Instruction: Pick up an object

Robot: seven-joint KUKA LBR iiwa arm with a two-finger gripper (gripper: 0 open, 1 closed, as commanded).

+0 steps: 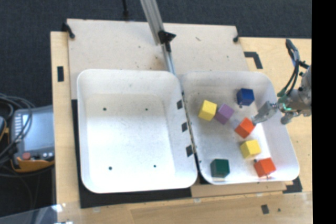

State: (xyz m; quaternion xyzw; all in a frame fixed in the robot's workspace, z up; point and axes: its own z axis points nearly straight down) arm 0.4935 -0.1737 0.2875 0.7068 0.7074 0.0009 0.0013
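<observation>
In the right bin [283, 139], nearest lie a green cube [220, 167] and an orange cube [264, 166]. Farther: yellow [250, 148], red [244, 127], purple [224, 113], blue [245, 96]. The gripper [265, 112] sits just beside the red cube; its grip can't be told.

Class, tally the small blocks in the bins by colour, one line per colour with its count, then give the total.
Yellow blocks: 2
Orange blocks: 2
Purple blocks: 1
Blue blocks: 1
Green blocks: 1
Total: 7, all in the right bin.
</observation>
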